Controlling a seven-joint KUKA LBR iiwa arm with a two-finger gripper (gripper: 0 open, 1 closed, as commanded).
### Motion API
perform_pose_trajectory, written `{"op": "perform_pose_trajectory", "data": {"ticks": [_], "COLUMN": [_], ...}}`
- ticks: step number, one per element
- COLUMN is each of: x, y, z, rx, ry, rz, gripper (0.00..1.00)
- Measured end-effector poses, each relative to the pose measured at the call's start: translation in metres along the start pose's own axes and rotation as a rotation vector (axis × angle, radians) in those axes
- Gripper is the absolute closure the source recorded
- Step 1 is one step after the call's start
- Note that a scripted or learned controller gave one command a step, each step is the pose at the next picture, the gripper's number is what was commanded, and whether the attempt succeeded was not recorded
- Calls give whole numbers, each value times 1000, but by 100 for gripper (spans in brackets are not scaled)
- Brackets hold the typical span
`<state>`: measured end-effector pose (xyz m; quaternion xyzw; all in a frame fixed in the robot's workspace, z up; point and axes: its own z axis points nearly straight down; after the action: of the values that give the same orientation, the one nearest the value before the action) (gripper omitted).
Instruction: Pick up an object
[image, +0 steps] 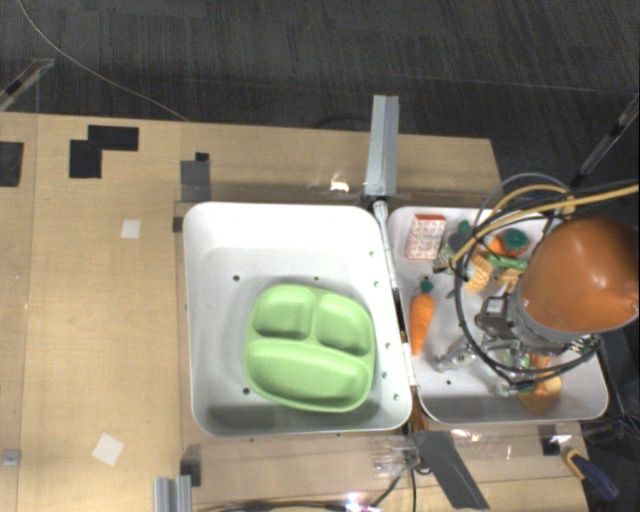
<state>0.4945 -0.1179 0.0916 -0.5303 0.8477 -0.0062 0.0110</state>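
My gripper (498, 350) hangs low inside the right bin (440, 405), under the arm's orange band (583, 275) and a tangle of cables. An orange carrot (422, 315) lies by the bin's left wall, apart from the gripper. A red-and-white packet (427, 237) sits in the far left corner. A yellow corn-like piece (481, 270) and a small green item (514, 240) lie at the back, partly behind cables. An orange-yellow piece (540, 393) peeks out beneath the wrist near the front wall. The arm hides the bin's right part.
The left bin (215, 300) holds a green three-compartment plate (310, 345). A metal post (382, 145) stands at the back between the bins. Wooden bench surface (90, 320) spreads to the left.
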Motion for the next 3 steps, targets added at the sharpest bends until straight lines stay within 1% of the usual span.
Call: {"op": "perform_pose_trajectory", "data": {"ticks": [1, 2, 3], "x": [-5, -92, -97], "y": [-4, -53, -139], "z": [-14, -134, -160], "rx": [12, -6, -13], "ry": [-7, 2, 4], "rz": [0, 70, -105], "gripper": [100, 100, 100]}}
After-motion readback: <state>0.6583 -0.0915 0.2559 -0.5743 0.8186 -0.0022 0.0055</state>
